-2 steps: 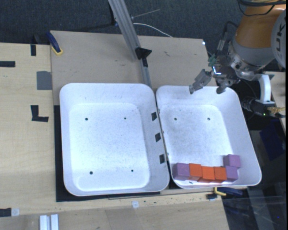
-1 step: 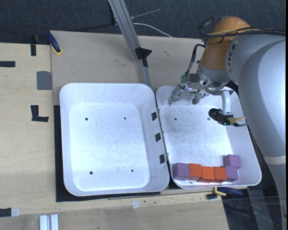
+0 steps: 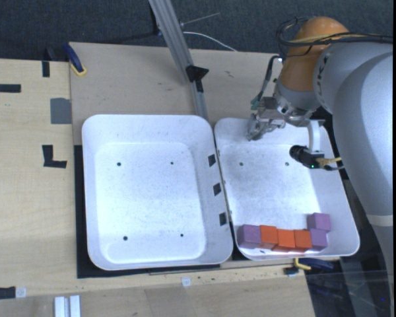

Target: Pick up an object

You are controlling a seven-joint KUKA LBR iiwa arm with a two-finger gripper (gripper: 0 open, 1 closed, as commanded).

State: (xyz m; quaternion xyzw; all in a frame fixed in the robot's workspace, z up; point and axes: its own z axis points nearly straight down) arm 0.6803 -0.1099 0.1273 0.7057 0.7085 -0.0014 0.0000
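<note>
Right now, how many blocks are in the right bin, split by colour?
Purple blocks: 3 (first at, others and)
Orange blocks: 3 (first at, others and)
Total: 6, all along the near edge of the right bin.

Two white bins sit side by side on the bench (image 3: 33, 197), and the left bin (image 3: 92, 177) has just four small dark dots on its floor. Where it meets the right bin (image 3: 336, 197), three little black clips (image 3: 217, 189) run down the seam. A grey metal pole (image 3: 175, 41) slants in from the top and ends at a black bracket (image 3: 197, 74) just above the bins. Black tape marks (image 3: 51, 156) dot the wood at left, with a grey patch (image 3: 61, 109) above them. A blue-and-yellow clamp (image 3: 75, 59) grips the board's far left corner, another (image 3: 310, 265) at the near edge. A thin white cable (image 3: 214, 40) trails across the dark floor behind.
</note>
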